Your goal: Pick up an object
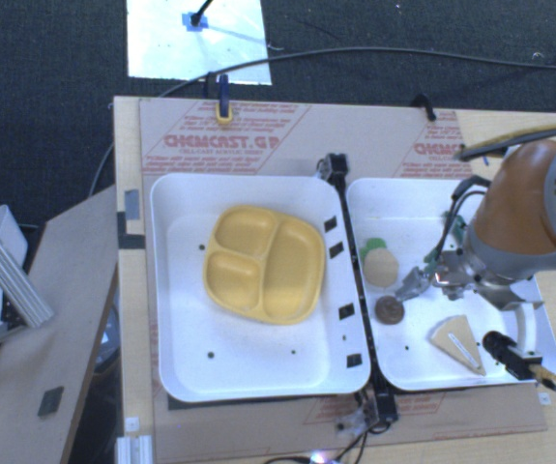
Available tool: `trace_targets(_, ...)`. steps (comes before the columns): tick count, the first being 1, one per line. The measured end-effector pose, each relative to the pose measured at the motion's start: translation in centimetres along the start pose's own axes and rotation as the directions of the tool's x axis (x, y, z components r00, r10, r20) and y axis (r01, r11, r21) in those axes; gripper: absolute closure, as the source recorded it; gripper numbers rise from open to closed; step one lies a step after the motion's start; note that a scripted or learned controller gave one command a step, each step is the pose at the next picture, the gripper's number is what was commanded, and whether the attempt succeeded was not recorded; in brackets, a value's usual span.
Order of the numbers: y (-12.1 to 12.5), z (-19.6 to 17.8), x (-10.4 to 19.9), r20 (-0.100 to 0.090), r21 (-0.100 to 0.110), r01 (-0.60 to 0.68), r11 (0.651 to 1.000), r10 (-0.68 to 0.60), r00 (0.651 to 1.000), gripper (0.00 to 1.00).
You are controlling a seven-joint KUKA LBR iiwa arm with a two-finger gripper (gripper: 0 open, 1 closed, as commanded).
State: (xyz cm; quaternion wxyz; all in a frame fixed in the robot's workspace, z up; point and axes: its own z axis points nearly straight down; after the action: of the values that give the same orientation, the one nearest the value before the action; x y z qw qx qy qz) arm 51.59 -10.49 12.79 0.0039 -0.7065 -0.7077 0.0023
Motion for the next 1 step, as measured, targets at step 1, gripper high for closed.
trace_targets(1, 0.20, 4.60, 0.01, 0.002, -0.010, -0.001, 1.000, 0.001, 1.000, 0.00)
